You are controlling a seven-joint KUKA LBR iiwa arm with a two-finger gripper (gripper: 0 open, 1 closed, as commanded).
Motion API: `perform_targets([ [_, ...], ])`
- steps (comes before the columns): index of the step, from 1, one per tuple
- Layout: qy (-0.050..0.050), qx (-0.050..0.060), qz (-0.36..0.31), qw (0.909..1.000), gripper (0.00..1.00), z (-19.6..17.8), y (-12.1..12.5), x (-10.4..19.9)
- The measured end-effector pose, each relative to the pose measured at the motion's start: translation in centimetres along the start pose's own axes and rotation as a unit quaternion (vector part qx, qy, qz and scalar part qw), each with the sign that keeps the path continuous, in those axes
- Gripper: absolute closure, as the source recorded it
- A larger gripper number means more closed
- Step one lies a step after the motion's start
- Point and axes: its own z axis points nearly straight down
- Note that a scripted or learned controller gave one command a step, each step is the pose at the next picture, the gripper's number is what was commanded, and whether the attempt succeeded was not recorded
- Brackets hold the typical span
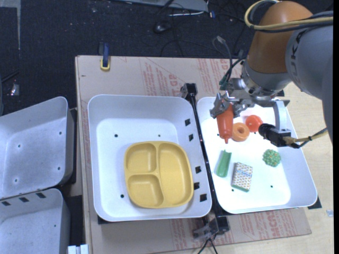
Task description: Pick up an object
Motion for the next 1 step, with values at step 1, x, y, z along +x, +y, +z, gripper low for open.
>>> perform_targets([
  [1, 0.001, -0.001, -0.001, 1.0, 1.0, -0.37, 1.82, 5.76],
])
